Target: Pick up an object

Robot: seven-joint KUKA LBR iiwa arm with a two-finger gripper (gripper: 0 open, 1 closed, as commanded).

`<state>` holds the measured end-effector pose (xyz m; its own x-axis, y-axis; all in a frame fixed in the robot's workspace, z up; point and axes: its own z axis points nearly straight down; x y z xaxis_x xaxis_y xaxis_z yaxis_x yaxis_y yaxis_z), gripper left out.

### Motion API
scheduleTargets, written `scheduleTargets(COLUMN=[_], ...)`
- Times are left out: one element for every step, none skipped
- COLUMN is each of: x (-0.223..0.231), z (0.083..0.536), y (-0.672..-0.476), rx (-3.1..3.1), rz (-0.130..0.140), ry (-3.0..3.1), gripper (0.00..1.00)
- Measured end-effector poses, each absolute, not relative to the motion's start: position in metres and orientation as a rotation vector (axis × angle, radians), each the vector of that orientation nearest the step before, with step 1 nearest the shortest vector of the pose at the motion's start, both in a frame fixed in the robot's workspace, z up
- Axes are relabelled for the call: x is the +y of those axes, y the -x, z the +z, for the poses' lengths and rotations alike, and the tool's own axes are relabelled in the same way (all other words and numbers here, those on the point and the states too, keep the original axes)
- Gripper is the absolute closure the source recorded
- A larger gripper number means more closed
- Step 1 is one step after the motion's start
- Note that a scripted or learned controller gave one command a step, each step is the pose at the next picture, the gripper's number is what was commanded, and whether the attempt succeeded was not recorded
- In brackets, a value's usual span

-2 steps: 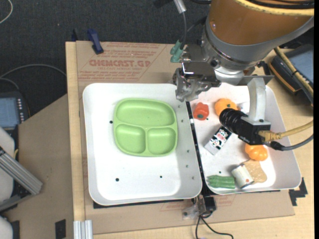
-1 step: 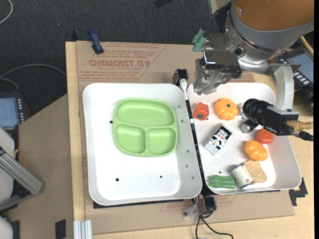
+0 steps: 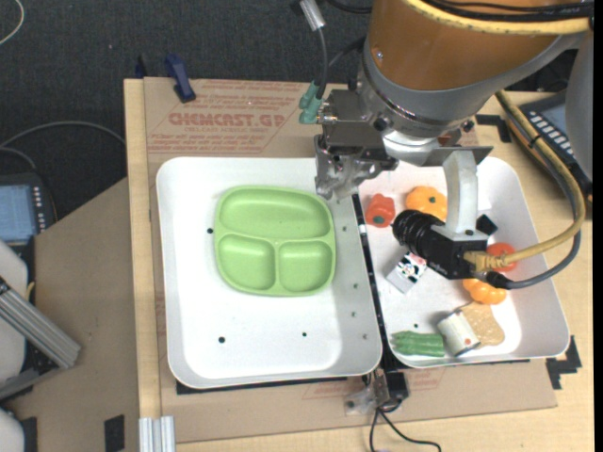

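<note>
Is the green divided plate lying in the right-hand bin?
No. The green divided plate lies in the left bin; the right bin holds the small toy foods.

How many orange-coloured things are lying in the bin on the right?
3 that I can see: an orange round piece near the bin's top, an orange-red piece just to its left, and another orange piece lower right. The arm may hide more.

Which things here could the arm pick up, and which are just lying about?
Candidates, right bin:
small red pepper toy
round orange toy
black-and-white block
green bean pod toy

Lying about:
green sectioned plastic plate in left bin
blue clamp on brown board
</note>
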<state>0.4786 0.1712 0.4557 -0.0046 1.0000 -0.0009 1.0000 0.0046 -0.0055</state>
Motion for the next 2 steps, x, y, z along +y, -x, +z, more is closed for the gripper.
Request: scheduleTargets(x=[0.088,0.122], z=[0.389,0.449], y=[-0.479,-0.480], rx=[-2.208,-2.228], rz=[0.014,-0.012], ry=[2.229,2.220], gripper=[1.00,1.00])
